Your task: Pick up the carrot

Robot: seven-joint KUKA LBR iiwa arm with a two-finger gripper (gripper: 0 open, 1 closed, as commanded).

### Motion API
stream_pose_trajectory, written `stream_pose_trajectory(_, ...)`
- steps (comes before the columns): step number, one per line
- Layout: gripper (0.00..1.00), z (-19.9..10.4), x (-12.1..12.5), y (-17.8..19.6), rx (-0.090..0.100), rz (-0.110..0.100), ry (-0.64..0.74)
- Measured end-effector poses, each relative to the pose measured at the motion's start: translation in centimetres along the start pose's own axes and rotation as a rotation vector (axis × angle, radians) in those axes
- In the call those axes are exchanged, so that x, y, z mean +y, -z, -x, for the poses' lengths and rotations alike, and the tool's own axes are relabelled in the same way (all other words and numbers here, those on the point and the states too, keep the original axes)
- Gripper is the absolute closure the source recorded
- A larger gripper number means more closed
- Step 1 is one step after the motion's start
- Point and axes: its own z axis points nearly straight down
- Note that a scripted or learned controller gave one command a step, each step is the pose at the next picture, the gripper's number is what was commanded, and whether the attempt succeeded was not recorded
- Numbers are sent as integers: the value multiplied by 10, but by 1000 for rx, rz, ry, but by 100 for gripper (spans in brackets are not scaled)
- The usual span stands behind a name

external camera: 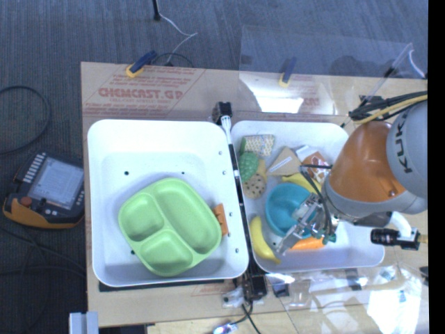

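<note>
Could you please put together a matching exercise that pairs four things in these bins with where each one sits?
Things:
1. green divided plate
2. carrot
3. banana
4. blue bowl

Places:
A. right bin, along its near-left side, beside the divider between the bins
B. left bin, in the middle
C. right bin, under the gripper, near the front wall
D. right bin, in the centre, just behind the carrot

Pairs: 1-B, 2-C, 3-A, 4-D
</note>
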Motion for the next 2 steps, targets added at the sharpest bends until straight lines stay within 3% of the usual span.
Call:
stream_pose_trajectory(1,0,-2,10,-8,-20,-1,229)
stream_pose_trajectory(2,0,-2,18,-8,-17,10,-186)
